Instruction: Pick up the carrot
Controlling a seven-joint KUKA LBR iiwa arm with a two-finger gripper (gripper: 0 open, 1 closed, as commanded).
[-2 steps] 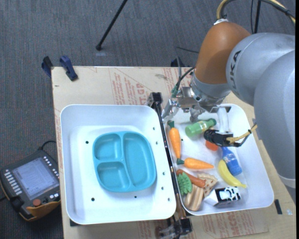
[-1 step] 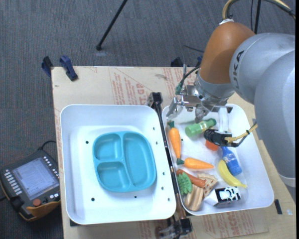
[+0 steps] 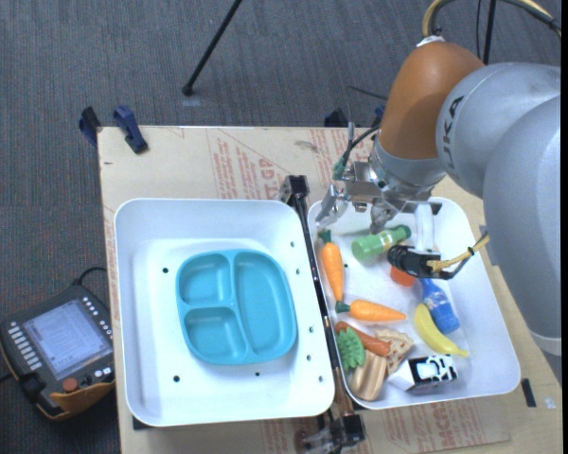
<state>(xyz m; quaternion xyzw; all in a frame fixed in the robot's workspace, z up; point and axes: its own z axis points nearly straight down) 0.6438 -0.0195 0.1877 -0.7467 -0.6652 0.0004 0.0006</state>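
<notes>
Tapered orange carrot (image 3: 332, 269), white bin (image 3: 483, 282)

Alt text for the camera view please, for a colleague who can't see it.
The open pincer hangs over the right bin, just above a carrot by its left wall; a second carrot lies nearby among toy food. The left bin holds a blue divided plate.

We see dark grey carpet (image 3: 123, 36) surrounding a cardboard-topped bench (image 3: 227, 154); a thin tripod leg (image 3: 218, 36) stands at 12 o'clock, a pendant controller (image 3: 62, 348) at 8 o'clock.
</notes>
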